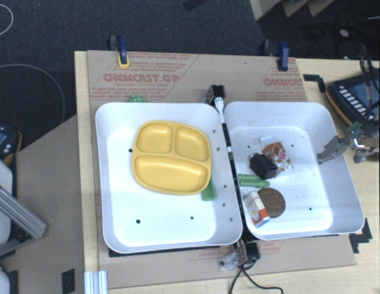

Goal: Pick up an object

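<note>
A wooden bench (pixel 92 164) is carrying two shallow white bins side by side under the slanted camera. The left bin (pixel 165 228) is holding a yellow divided plate (pixel 171 158), which is lying flat toward the bin's far half with its three compartments facing up. A green piece (pixel 208 192) is peeking out from under the plate's right edge, close to the wall shared with the neighbouring bin. Crossing that wall, the right bin (pixel 337 213) is holding a small cluster of things in its left and middle part. A green stick-like object (pixel 253 180) is lying near the bin's left wall, just beside a black object (pixel 262 165) that is sitting a little farther back. Behind and to the right of the black one, a small red and white packet (pixel 277 155) is lying flat, touching or nearly touching it. Nearer the camera, a red and white carton (pixel 256 207) is lying next to a brown round disc (pixel 273 202), the two touching. At the right bin's right rim, the hand (pixel 328 155) is hanging above the bin wall, well apart from the cluster, with nothing between its fingers; whether those fingers are spread or pressed together cannot be made out at this angle.
</note>
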You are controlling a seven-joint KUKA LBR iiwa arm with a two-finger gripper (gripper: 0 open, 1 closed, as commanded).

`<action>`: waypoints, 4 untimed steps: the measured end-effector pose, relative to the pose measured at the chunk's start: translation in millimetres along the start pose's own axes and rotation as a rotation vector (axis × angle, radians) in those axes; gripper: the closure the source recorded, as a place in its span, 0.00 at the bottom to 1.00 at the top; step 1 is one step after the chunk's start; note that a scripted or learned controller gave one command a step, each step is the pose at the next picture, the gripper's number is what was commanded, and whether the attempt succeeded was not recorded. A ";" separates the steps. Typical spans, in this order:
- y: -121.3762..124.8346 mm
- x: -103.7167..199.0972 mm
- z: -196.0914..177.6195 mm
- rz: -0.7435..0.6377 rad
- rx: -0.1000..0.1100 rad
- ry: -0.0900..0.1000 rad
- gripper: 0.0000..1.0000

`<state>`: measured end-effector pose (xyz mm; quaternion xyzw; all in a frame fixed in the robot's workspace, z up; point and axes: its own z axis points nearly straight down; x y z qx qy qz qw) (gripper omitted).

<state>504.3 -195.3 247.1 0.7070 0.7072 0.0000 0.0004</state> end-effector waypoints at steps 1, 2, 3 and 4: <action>-23.9 12.7 -164.5 -0.003 -0.021 -0.006 0.00; -23.6 12.8 -165.4 -0.002 -0.007 -0.004 1.00; -24.8 128.7 -97.2 -0.012 0.008 0.005 1.00; -10.0 234.4 -129.0 -0.014 -0.005 0.004 1.00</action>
